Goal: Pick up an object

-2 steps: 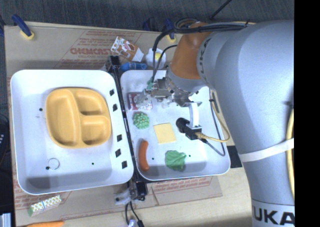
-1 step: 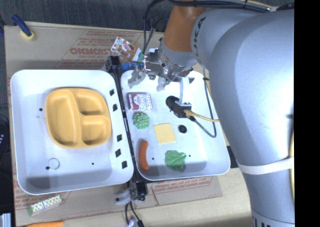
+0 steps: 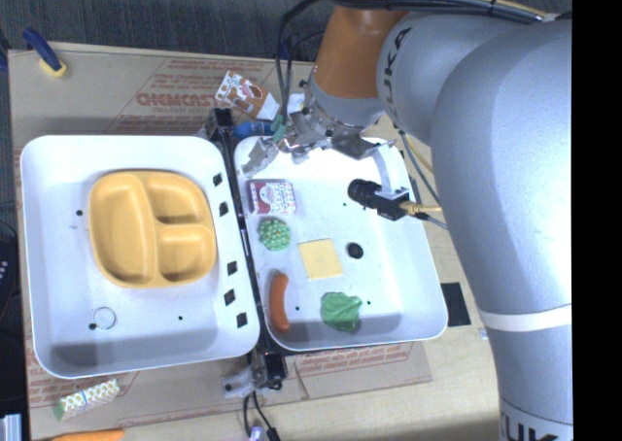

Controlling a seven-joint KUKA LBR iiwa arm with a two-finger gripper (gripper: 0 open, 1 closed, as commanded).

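Note:
My gripper (image 3: 264,150) hangs over the far left corner of the right bin (image 3: 418,274), just above a red and white packet (image 3: 272,198). Nothing shows in its grasp. Below the packet lie a green bumpy ball (image 3: 274,233), a flat yellow cheese square (image 3: 320,259), an orange-red sausage (image 3: 279,299) and a green leafy piece (image 3: 341,309). A small black round thing (image 3: 355,252) sits beside the cheese square. The grey arm with its orange band (image 3: 355,41) covers the bin's far right part.
The left bin (image 3: 39,235) holds a yellow divided tray (image 3: 151,225). Outside the bins are a small printed packet (image 3: 238,91) behind the divider, a blue and yellow tool (image 3: 44,52) at the far left, and a wrapped sweet (image 3: 87,397) at the near left.

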